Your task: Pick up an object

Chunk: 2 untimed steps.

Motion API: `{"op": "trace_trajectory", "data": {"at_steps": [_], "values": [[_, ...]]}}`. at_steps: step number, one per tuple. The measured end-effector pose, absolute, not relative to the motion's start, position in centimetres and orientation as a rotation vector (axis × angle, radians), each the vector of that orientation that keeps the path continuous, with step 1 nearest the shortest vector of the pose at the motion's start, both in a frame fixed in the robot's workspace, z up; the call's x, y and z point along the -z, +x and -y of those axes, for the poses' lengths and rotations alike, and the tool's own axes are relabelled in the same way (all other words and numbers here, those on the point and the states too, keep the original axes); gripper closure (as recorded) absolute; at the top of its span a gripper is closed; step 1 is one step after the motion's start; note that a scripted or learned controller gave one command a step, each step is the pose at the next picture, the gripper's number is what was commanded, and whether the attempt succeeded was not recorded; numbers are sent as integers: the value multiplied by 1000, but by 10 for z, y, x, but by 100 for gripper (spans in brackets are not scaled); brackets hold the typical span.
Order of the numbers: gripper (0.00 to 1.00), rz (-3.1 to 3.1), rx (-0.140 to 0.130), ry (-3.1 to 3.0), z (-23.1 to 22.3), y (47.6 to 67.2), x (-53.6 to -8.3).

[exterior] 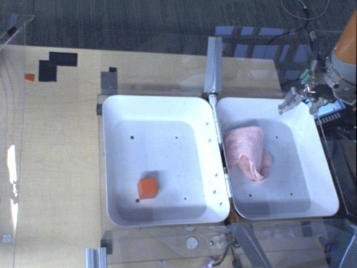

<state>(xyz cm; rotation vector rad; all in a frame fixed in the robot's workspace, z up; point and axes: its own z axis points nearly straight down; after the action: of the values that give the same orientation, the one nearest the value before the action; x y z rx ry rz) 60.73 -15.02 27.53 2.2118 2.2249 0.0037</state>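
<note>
The arm (345, 57) is reaching in from the upper right, its gripper (293, 100) hanging over the far rim of the right bin (321, 166). Whether the gripper is released or clenched cannot be told; nothing is showing between its tips. The pink cloth (248, 151) is lying crumpled in the right bin's left half, near the divider, leaving open floor to its right. It is sitting below and left of the gripper, apart. An orange block (148, 188) is resting in the left bin (117, 155).
</note>
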Motion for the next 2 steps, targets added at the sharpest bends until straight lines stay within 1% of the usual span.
{"op": "trace_trajectory", "data": {"at_steps": [1, 2], "values": [[0, -2320, -4, 2116, 102, 583, -133], [0, -2231, -24, 2188, 126, 533, -94]]}}
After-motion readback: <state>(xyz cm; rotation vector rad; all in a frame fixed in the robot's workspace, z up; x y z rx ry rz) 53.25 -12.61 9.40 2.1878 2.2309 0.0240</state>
